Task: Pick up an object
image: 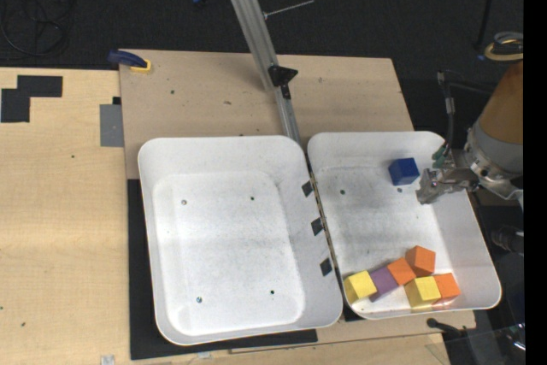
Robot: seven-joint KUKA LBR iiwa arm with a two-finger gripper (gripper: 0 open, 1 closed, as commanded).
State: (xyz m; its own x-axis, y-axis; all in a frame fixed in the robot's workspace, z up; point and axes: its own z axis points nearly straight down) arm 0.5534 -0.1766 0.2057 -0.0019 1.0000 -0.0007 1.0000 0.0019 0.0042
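A wooden tabletop (pixel 214 98) carries two shallow white bins side by side, seen from above at a slant. The left bin (pixel 226 239) has nothing in it. The right bin (pixel 385 218) holds several small blocks. A blue block (pixel 403 171) sits alone near the bin's far right corner. The rest cluster at the near edge: a yellow block (pixel 360 285), a purple block (pixel 382 283), an orange block (pixel 401 271), a second orange block (pixel 420 259), another yellow block (pixel 421 291) and a third orange block (pixel 446 285), most of them touching.

The grey arm reaches in from the right, and its gripper (pixel 430 186) hangs over the right side of the right bin, just beside the blue block. Nothing is visible between its fingers, and whether they are spread or closed cannot be told at this size.

The blue block looks like the likeliest target. The gripper appears offset toward the block's near right corner, so a straight descent could clip that corner and push the block toward the bin wall, or close on air. The nearby bin rim is another possible snag.
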